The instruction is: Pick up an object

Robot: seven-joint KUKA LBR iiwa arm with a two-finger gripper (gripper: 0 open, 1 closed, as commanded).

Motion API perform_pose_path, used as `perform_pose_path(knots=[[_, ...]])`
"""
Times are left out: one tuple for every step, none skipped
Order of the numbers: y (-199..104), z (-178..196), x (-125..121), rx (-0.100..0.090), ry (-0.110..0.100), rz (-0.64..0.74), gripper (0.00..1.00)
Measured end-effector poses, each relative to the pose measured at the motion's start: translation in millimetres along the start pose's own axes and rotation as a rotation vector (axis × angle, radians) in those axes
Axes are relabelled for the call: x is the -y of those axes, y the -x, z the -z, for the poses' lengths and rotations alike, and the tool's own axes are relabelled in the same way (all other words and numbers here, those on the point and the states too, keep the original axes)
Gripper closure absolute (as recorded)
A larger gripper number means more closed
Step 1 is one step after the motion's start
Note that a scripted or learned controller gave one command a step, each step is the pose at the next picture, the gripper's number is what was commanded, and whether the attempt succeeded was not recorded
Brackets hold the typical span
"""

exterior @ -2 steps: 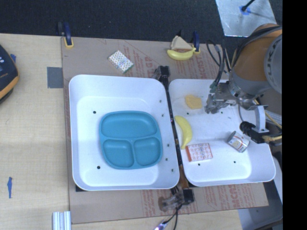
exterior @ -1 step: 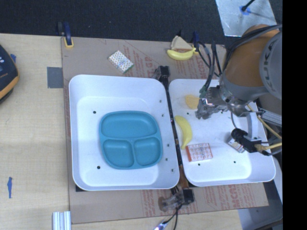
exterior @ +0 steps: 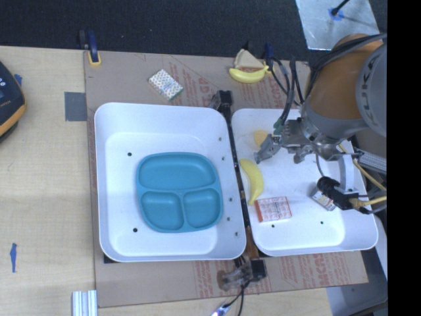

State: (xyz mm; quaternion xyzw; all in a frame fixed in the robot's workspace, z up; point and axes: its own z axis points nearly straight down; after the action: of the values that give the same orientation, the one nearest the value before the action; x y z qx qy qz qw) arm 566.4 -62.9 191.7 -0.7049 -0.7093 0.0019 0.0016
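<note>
Two shallow white bins sit side by side on my worktop (exterior: 46, 196), and I start at the near edge. In the right bin (exterior: 309, 239), closest to me, a red-and-white packet (exterior: 273, 209) lies flat on the floor of the bin, left of its middle. Just beyond it a banana (exterior: 252, 180) lies along the bin's left wall, near the packet but not touching it as far as I can see. Level with these, the left bin (exterior: 112, 242) holds a blue divided plate (exterior: 179, 191), flat and about central. Farther back in the right bin my hand (exterior: 280, 155) hangs over the bin floor with its fingers spread and nothing between them; the banana is just to its near left, apart from it. A small yellow piece (exterior: 261, 137) lies by the hand's far-left side, in the bin's back left corner. The grey arm with its orange band (exterior: 342, 91) comes in from the right above the bin's back edge. Beyond both bins, on the brown cardboard sheet (exterior: 197, 71) under them, lie a small patterned packet (exterior: 165, 83) behind the left bin and a yellow curved thing (exterior: 248, 72) behind the gap between the two.
</note>
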Motion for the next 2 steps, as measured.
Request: perform_pose_path(knots=[[35,-95,-14,0.001,0.001,-0.003,0.00],[37,-101,52,0.000,0.000,-0.001,0.00]])
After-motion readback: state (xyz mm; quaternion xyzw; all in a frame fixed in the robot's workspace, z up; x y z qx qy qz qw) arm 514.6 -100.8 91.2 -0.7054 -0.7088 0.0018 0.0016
